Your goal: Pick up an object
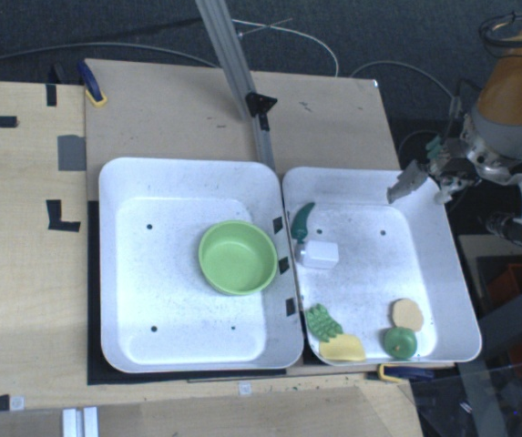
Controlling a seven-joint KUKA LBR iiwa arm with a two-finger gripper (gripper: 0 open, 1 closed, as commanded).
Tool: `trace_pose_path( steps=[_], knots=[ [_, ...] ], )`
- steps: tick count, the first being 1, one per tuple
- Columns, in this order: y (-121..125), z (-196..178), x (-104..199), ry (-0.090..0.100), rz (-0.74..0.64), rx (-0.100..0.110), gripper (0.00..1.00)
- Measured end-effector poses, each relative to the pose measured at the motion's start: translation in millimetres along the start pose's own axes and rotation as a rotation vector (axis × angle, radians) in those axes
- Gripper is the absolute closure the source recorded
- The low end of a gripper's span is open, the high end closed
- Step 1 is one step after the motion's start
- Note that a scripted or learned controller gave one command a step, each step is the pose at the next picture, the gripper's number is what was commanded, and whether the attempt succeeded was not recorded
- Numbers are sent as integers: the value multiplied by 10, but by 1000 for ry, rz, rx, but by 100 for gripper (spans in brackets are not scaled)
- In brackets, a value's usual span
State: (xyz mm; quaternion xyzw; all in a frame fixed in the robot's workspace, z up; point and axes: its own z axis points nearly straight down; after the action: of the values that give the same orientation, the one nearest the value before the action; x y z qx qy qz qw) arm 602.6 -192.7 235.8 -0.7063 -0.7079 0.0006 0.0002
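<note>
My gripper [424, 189] hangs over the far right corner of the right bin [429, 244], open, with nothing between its fingers. One grey finger [404, 185] points down-left over the bin's rim. In the right bin lie a dark green curved piece [302, 218] and a white block [320, 253] near the left wall. Along the near edge lie a green leafy piece [322, 320], a yellow wedge [342, 348], a green ball [400, 341] and a tan round piece [407, 314]. All of these are well apart from the gripper.
A light green bowl [237, 258] stands in the left bin [133, 244]. A slanted grey pole [233, 53] comes down to the bins' far edge. Cables [306, 39] trail across the dark floor behind the bench.
</note>
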Motion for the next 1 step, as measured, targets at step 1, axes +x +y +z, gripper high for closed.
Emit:
trace_pose_path(
  steps=[1],
  knots=[
    [0,0,-1,0,0,0,0]
  ],
)
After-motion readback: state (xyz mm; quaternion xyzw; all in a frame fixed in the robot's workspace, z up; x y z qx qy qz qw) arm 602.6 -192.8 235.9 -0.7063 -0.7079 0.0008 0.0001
